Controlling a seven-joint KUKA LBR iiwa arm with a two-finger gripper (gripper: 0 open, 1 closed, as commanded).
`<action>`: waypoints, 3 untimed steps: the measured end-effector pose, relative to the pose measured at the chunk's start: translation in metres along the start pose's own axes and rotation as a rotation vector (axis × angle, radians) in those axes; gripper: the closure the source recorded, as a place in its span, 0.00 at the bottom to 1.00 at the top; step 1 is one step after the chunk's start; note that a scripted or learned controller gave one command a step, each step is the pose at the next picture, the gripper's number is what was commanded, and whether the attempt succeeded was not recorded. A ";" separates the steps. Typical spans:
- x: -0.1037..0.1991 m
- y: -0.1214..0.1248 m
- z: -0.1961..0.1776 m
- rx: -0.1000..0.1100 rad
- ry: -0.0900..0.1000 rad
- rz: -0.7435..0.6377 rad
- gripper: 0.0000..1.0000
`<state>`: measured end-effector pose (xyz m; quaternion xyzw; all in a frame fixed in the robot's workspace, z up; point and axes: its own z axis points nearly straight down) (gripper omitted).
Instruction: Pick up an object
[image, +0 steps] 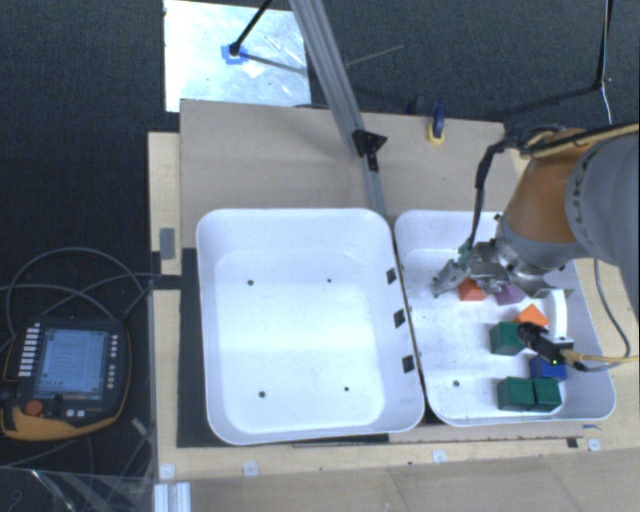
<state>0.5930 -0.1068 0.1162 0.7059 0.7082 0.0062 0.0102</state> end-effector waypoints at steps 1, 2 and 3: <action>-0.001 0.001 -0.009 -0.002 -0.002 -0.001 1.00; 0.004 0.008 -0.056 0.017 0.005 -0.002 1.00; 0.004 0.010 -0.102 0.016 0.005 -0.002 1.00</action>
